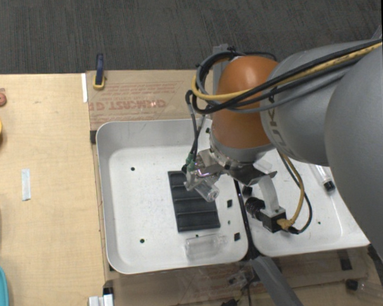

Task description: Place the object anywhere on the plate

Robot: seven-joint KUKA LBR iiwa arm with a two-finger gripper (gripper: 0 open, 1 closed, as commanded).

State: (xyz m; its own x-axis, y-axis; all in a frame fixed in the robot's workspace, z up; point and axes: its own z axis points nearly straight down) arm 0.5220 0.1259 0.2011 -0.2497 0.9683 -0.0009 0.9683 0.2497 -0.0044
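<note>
Glossy white plastic bins, a ribbed matt black plate, a pale smooth wooden counter, brown cardboard.

The arm is smooth grey with a glossy orange band above the wrist. Black and yellow cables run along it and loop at the band's eleven o'clock. Below sit metal and black fittings.

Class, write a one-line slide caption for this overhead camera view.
KUKA arm's gripper hovers over a black ridged plate in the left white bin; a clear object lies nearby.
</note>
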